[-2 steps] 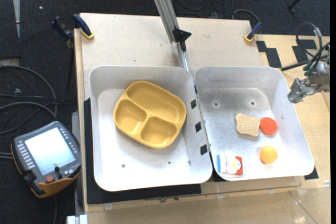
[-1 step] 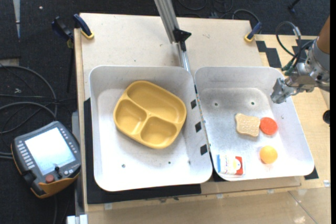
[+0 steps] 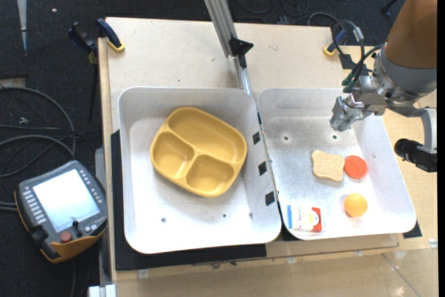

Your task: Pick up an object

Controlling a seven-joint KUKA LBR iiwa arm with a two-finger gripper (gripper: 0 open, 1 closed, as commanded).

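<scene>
Grey gripper hovering over right bin, grip state unclear, nothing visibly held. Toast, tomato, orange lying nearby below. Approach step; next: descending onto toast.

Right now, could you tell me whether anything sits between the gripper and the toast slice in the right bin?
Nothing visible does. The gripper hangs over the right bin, and bare bin floor lies between it and the toast slice. The red piece sits beside the toast, on its far side.
</scene>
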